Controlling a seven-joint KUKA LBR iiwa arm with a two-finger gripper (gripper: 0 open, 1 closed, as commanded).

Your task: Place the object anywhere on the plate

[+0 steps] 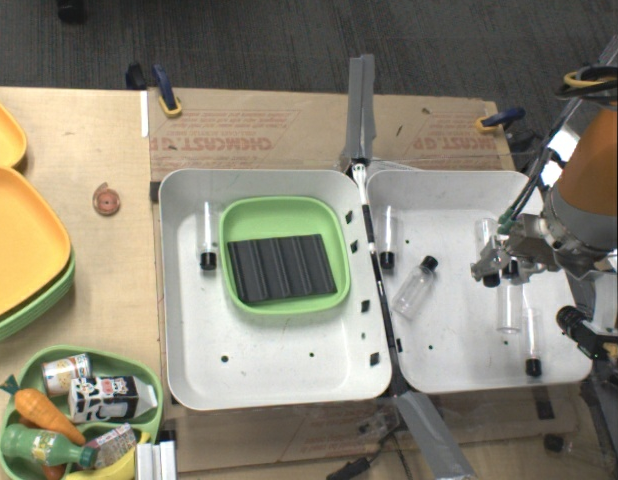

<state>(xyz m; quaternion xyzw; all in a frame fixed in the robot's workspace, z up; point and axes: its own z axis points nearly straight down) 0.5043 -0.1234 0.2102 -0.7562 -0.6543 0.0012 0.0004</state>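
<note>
several clear vials (412,290) lie loose in the right bin (459,363), well apart from the green plate (282,218) in the left bin (189,368); round and see-through, they likely roll or slip out of a pinch. gripper (494,266) sits low over the right bin's right side, arm entering from the right; can't tell its state.

Grey arm with orange band (599,163) enters from right, wrist angled down and leftward. Metal two-finger gripper (492,266) low, tips pointing left; finger state unclear.
</note>
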